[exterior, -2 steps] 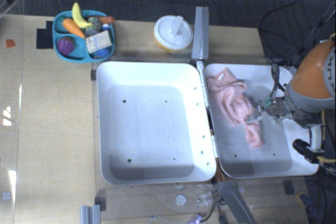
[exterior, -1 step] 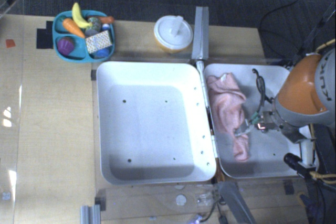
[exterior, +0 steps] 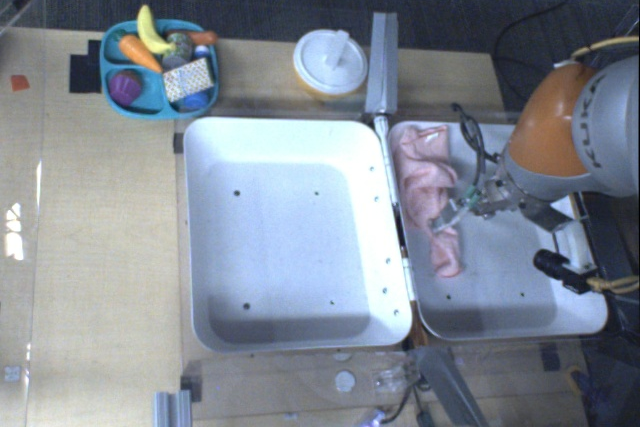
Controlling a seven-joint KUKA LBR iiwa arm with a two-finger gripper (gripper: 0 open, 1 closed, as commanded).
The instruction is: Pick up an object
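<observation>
A crumpled pink cloth [exterior: 428, 193] lies along the left side of the right bin [exterior: 520, 310], stretching from the bin's far corner down to about its middle. My gripper [exterior: 452, 212] is low in that bin, reaching in from the right, with its tips right at the cloth's right edge. The fingers [exterior: 461, 205] touch or press into the fabric, but how far apart they stand is hidden. The grey arm with its orange band [exterior: 548, 120] rises to the right of the bin.
The left bin [exterior: 285, 235] sits beside the right one, parted by a narrow rim. Behind the bins stand a blue tray of toy food [exterior: 158, 67], a white lidded cup [exterior: 331, 62] and a grey metal post [exterior: 382, 65].
</observation>
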